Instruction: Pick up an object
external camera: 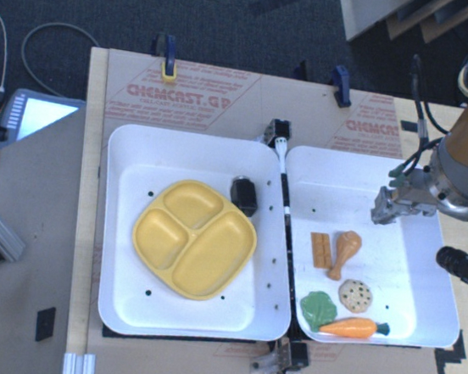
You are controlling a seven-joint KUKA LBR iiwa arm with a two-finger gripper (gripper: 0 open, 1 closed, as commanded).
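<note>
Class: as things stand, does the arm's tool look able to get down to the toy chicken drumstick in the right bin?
Probably yes. The tool hangs in the right bin, the drumstick lies uncovered, apart from the wafer.

A dark blue-grey carpeted floor (223, 9) surrounds the bench, whose brown board (229, 96) carries red lettering and two blue clamps (168, 49) at its far edge, with white cables (40, 37) looping on the floor at left beside a grey device (30, 112)

I see bright, even overhead light; the white bins (125, 236) glare slightly, shadows soft, the picture slightly grainy.
</note>
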